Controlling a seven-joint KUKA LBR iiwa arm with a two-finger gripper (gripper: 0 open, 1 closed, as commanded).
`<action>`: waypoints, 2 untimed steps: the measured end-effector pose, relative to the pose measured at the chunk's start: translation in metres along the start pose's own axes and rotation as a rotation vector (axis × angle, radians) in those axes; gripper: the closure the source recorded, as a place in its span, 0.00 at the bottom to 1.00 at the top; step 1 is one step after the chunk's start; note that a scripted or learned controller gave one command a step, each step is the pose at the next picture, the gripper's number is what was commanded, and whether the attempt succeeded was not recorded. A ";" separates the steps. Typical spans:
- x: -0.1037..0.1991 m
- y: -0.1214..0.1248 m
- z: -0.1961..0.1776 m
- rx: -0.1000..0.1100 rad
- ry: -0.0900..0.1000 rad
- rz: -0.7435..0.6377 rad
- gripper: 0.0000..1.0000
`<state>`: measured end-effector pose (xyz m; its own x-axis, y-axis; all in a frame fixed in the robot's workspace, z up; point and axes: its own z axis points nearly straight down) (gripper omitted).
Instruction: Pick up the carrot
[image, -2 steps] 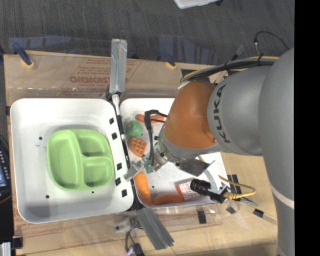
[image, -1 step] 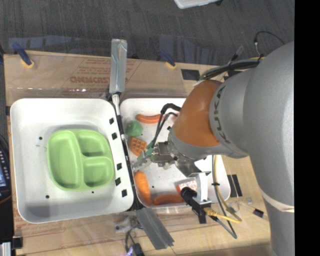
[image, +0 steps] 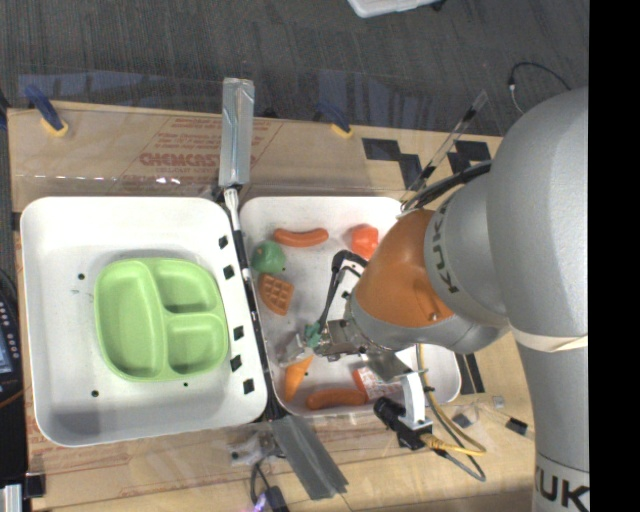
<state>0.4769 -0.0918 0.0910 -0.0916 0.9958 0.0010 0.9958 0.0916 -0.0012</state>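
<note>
Hovering over the right bin (image: 262, 360), the hand (image: 316, 340) sits just above the carrot (image: 295, 377); its finger state cannot be told. Descend straight, straddling the carrot, clear of the sausage (image: 336, 399) below it.

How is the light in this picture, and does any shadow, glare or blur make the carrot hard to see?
Camera view: light is even and soft, with no strong glare on the white bins. The arm casts a dim shadow into the right bin, where the carrot lies, partly hidden beside the gripper. The image is slightly soft and grainy; the green plate stays sharp enough.
</note>
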 end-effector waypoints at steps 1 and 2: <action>-0.015 -0.001 -0.025 -0.001 -0.001 -0.121 0.00; -0.009 -0.001 0.001 0.002 0.001 -0.222 0.00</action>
<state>0.4765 -0.1005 0.0903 -0.3088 0.9511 0.0020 0.9511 0.3088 -0.0026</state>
